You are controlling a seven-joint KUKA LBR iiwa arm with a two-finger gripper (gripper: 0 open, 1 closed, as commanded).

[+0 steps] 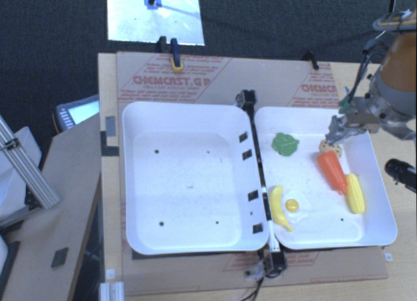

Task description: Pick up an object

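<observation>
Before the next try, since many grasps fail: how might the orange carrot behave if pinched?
The carrot looks like smooth, stiff plastic, so it may slip. Its tapered, rounded shape could roll. It lies against the corn, which might get nudged.

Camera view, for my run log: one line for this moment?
gripper: above carrot top | right bin: carrot, corn, banana, egg, lettuce

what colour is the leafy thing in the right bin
Green. The leafy piece shows plainly in the camera view, near the right bin's far left corner.
</observation>
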